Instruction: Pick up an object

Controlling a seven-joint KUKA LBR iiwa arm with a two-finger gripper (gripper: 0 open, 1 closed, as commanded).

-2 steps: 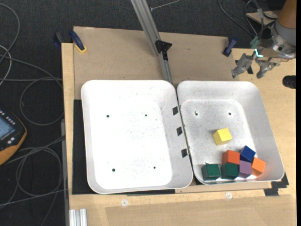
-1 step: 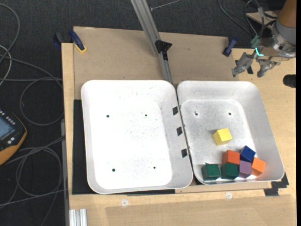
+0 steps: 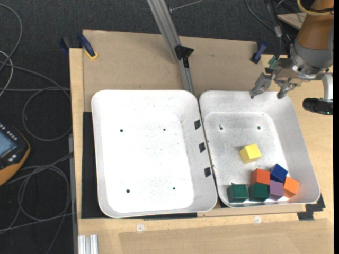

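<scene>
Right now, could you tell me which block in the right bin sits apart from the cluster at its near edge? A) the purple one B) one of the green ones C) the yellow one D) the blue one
C: the yellow block lies alone near the middle of the right bin, while the blue block, purple block and green blocks crowd together along the near edge.

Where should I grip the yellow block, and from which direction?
Take the yellow block from straight above, fingers on two opposite flat side faces. It sits alone on the right bin floor, apart from the cluster of blocks near the front wall, so all its sides look free. It lies slightly turned, so rotate the open gripper to match.
</scene>
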